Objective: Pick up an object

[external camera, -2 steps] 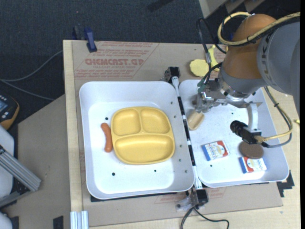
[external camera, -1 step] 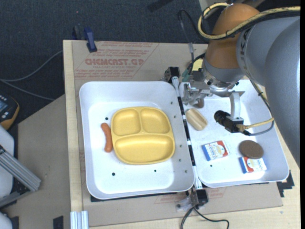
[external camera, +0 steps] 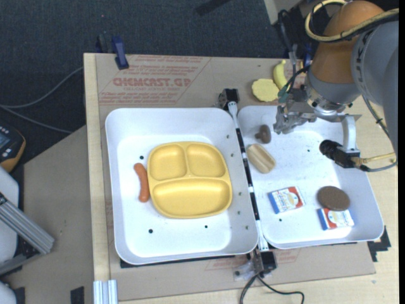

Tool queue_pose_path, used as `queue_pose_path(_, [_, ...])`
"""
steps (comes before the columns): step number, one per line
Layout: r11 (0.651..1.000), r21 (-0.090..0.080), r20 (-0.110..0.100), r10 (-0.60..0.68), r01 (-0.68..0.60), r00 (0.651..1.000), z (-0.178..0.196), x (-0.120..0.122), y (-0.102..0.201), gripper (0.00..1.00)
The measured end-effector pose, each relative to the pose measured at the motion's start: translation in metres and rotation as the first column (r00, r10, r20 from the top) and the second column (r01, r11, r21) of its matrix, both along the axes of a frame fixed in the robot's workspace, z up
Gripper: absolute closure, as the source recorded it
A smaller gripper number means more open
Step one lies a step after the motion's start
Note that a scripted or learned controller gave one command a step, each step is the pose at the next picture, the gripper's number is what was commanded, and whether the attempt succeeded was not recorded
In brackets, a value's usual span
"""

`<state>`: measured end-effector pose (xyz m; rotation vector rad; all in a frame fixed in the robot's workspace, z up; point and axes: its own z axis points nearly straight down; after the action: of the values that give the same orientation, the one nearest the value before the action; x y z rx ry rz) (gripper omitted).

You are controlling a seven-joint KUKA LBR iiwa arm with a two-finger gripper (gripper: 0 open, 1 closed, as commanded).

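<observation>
While my gripper (external camera: 286, 124) hangs over the right bin's (external camera: 373, 223) far corner, I cannot tell its state. Just left of it lies a small brown object (external camera: 264, 133), a tan roll (external camera: 260, 158) nearer me, two cartons (external camera: 286, 200) and a brown disc (external camera: 333, 198) well below.

One fixed camera looks down aslant on both white bins (external camera: 120, 170) from above.
</observation>
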<state>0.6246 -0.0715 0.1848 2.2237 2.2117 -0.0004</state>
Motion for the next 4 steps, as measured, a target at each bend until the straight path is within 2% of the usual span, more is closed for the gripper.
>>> queue_pose_path(1, [1.000,0.002,-0.002,0.006,-0.006,1.000,0.000,0.000,0.005,0.00])
queue_pose_path(2, [1.000,0.002,-0.004,0.004,-0.004,1.000,-0.088,0.042,-0.028,0.00])
queue_pose_path(3, [1.000,0.004,-0.007,0.007,-0.007,1.000,-0.101,0.041,-0.024,0.00])
queue_pose_path(4, [1.000,0.002,-0.001,0.008,-0.008,1.000,-0.089,0.043,-0.024,1.00])
